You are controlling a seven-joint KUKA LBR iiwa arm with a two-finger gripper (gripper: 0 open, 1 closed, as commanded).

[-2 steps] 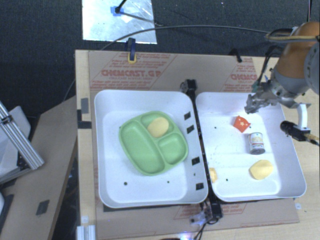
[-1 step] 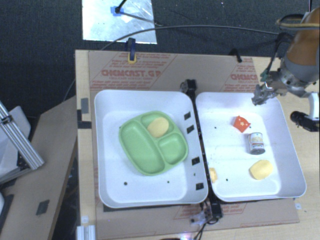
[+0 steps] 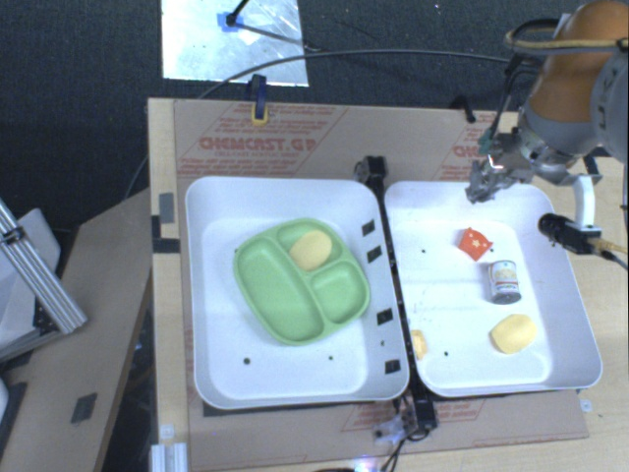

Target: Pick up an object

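Camera view: gripper (image 3: 482, 189) above-left of red object (image 3: 474, 243), apart

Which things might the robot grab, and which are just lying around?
Might grab:
- red piece
- small can
- yellow lump
- small yellow bit
- the hand hovers over this bin's far edge

Lying around:
- green tray
- yellow thing in it

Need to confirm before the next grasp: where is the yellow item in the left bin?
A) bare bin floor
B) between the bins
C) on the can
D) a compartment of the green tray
D: the yellow item lies inside an upper compartment of the green tray.
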